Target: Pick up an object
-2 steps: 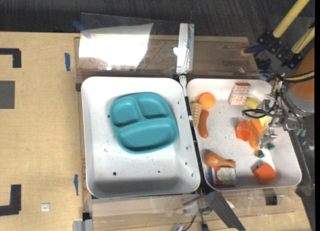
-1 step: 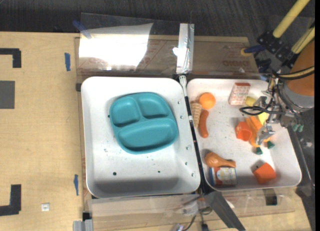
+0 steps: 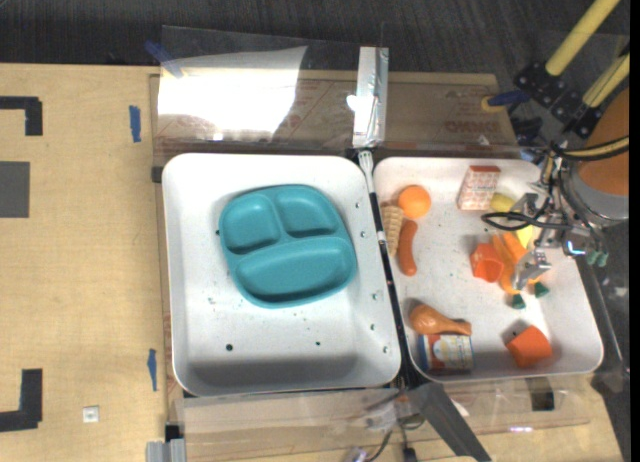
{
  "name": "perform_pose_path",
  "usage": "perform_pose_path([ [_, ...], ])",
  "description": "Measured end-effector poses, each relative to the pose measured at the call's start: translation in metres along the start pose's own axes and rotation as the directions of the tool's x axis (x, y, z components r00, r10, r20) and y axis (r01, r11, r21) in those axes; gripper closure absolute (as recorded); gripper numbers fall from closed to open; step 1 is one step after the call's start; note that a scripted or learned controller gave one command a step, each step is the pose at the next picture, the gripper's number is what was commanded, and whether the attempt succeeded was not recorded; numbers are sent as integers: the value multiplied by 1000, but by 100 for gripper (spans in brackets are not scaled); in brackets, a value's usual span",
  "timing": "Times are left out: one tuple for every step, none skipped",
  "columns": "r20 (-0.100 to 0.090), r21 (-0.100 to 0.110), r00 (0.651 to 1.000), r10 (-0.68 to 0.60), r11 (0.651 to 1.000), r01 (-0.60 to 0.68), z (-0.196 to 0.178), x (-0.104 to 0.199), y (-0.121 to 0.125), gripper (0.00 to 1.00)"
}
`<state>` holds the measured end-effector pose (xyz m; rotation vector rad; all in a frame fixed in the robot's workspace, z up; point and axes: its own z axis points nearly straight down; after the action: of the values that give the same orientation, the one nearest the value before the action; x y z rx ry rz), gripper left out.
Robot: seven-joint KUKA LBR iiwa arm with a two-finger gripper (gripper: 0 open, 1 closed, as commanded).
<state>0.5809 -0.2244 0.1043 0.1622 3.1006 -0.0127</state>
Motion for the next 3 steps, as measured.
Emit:
perform_pose_path([
  [-2, 0, 1000, 15, 1000, -15, 0, 0, 0, 0],
  [-2, 1, 1000, 21, 1000, -21, 0, 0, 0, 0],
  [-4, 1, 1000, 25, 1000, -25, 1, -1, 0, 0],
])
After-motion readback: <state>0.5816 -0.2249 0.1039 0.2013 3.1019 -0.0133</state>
